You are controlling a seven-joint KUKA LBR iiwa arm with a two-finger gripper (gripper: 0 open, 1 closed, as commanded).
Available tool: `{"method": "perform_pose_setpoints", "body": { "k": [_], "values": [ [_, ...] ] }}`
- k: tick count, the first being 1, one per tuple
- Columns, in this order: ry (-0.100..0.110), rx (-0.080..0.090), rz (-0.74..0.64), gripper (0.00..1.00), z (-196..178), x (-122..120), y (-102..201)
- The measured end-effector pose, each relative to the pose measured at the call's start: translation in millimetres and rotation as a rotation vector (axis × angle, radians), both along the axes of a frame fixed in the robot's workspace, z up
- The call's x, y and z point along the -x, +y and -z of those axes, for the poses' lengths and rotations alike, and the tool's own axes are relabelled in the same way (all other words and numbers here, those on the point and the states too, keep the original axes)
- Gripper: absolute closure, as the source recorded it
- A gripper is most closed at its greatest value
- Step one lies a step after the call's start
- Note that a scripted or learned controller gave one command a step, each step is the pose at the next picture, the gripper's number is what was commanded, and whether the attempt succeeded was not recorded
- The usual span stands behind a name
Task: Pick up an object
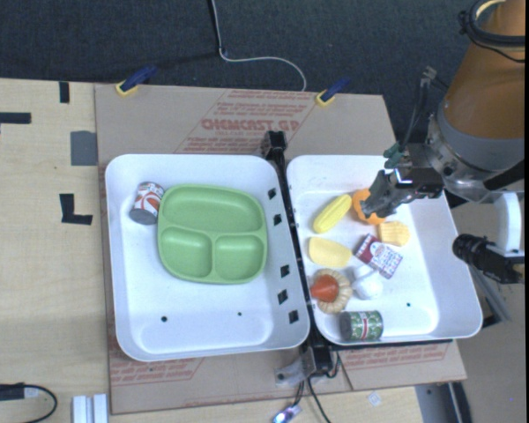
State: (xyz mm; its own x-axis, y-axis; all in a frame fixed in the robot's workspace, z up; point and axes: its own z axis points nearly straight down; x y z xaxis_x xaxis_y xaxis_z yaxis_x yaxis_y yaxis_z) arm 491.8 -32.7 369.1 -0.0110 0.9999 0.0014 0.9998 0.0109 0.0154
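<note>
Orange object: small, lies in the upper part of the right bin, right of the frame's centre; partly covered by the gripper, so its shape cannot be told.

Gripper: dark, two-fingered, low over the right bin with its tips at the orange object. Whether it touches that object, and whether its tips are spread or pressed together, cannot be told from this slant.

Arm: grey with an orange band, enters from the upper right of the frame.

Corn cob: yellow, tilted, just left of the orange object.

Yellow ridged piece: just below and right of the gripper.

Yellow lump: smooth, below the corn cob.

Red and white packet: tilted, right of the yellow lump.

White rounded item: below the packet, touching or nearly so.

Burger-like toy: red top over tan base, lower left part of the right bin.

Green can: on its side, near the bin's lower edge.

Left bin: white, left of centre, edge to edge with the right bin.

Green divided plate: three compartments, in the upper middle of the left bin.

Red and white can: on its side, touching the plate's upper left rim.

Cardboard sheet: under both bins, held by blue and yellow clamps at its upper corners.
</note>
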Motion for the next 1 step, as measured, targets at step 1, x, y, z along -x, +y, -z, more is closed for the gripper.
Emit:
{"method": "perform_pose_setpoints", "body": {
  "k": [1],
  "values": [
    [0.01, 0.0, 0.002, 1.0, -66.6, 8.1, 62.5]
  ]
}}
